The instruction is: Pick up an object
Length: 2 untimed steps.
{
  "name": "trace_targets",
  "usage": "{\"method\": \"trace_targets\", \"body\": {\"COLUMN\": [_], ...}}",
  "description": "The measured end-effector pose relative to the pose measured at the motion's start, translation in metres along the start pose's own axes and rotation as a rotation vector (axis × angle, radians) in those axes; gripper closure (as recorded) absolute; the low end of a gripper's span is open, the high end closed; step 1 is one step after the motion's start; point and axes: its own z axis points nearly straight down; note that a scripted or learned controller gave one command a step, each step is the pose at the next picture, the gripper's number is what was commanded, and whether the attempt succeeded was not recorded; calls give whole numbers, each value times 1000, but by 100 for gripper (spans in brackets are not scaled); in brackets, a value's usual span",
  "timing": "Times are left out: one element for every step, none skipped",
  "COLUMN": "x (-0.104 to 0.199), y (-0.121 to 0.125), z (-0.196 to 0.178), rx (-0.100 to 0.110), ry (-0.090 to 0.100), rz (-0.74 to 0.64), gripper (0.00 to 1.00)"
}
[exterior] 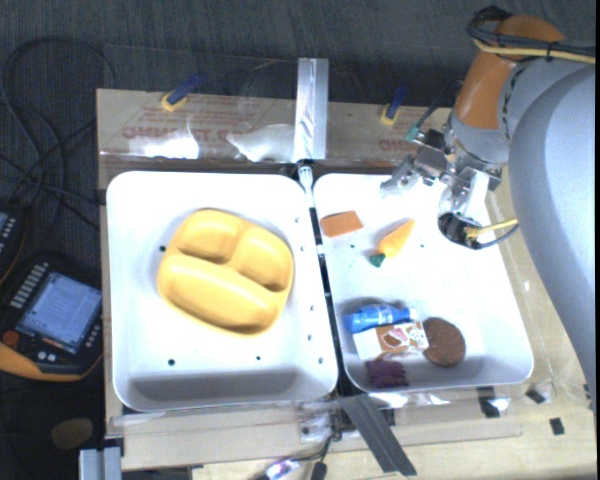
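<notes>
The gripper (450, 193) hangs over the far right corner of the right bin (510, 308), and whether it is spread or pressed together cannot be told from this angle; nothing shows between its parts. Nearest to it lies the small toy carrot (394, 240), orange with a green tip, near the orange block (341, 223); it looks light, rigid and smooth, so it is likely to slip or roll unless pinched across its thicker middle. The big yellow bread-shaped object (226, 268) in the left bin (130, 368) looks too broad to span.
</notes>
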Motion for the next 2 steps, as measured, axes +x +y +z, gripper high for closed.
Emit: {"method": "trace_targets", "body": {"x": [-48, -48], "y": [3, 3], "z": [74, 66], "rx": [-1, 1], "ry": [2, -1], "rz": [-401, -401], "gripper": [0, 100]}}
